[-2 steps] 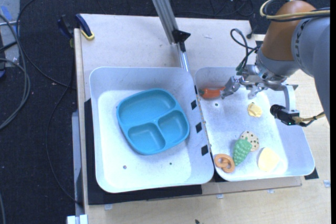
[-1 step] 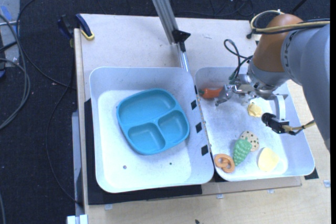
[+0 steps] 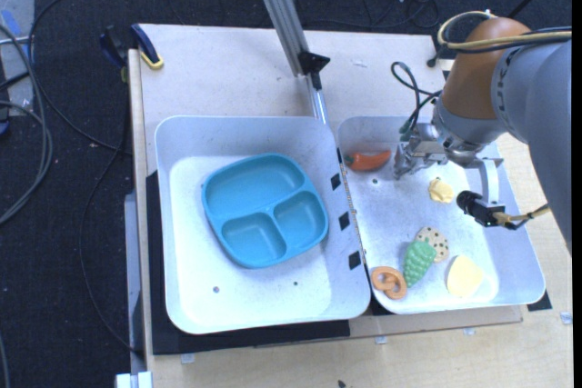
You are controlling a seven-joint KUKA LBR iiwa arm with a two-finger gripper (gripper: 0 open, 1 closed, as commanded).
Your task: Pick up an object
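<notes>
Camera view:

- Bins: two shallow white bins side by side, the left bin and the right bin.
- Left bin contents: one blue divided plate with three compartments, lying near the bin's middle.
- Right bin contents, six items: one orange-red carrot-shaped piece at the far left corner; one small pale yellow piece; one green ridged piece; one speckled cookie touching the green piece's far end; one orange pretzel-like ring at the near left corner; one yellow wedge at the near right.
- End effector: the gripper sits low in the right bin, just beside the carrot-shaped piece and to its right. Finger spacing cannot be determined; no item is visible between the fingers.
- Labels: no legible writing on any item.
</notes>
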